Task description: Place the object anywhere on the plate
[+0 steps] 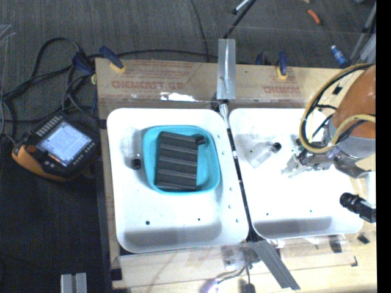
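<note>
A turquoise plate [209, 166] lies in the left bin [128, 218]. A dark grey ribbed block [177, 160] lies flat on it and covers most of its middle. In the right bin [293, 215] a small clear bottle-like object [259, 152] with a black cap [277, 146] lies on its side near the bin's left wall. My gripper [295, 165] is low over the right bin, just to the right of that clear object and a short gap apart from it. Nothing shows between its tips.
A small black piece [135, 162] sits on the left bin's floor beside the plate's left rim. The raised divider [235, 163] between the two bins runs down the middle. A cable loop [317, 124] hangs around the wrist.
</note>
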`<state>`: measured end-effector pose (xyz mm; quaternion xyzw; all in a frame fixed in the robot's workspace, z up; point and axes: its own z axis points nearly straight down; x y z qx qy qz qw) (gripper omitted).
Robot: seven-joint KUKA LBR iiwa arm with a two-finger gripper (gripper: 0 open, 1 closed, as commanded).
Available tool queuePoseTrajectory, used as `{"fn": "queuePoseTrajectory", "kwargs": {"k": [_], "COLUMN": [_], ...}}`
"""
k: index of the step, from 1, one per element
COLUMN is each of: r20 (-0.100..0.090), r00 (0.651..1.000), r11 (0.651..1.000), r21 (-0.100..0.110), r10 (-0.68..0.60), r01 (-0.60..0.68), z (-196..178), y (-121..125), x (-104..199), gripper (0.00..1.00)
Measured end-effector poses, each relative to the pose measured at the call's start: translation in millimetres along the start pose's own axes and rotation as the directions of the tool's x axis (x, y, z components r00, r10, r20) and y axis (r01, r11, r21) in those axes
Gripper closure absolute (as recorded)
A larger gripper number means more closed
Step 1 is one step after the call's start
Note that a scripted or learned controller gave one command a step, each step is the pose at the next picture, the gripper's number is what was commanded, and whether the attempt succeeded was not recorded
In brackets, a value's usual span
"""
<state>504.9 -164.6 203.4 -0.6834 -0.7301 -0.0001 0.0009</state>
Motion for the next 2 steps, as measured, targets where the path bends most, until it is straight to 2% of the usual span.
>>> {"fn": "queuePoseTrajectory", "kwargs": {"k": [1,2], "r20": [0.0,0.004], "r00": [1.0,0.996], "r11": [1.0,0.996], "r21": [0.0,0.0], "r10": [0.0,0.087], "r01": [0.0,-0.087], "z": [0.0,-49.2], "y": [0.0,-16.7], "x": [0.0,-57.9], "gripper": [0.0,0.0]}}
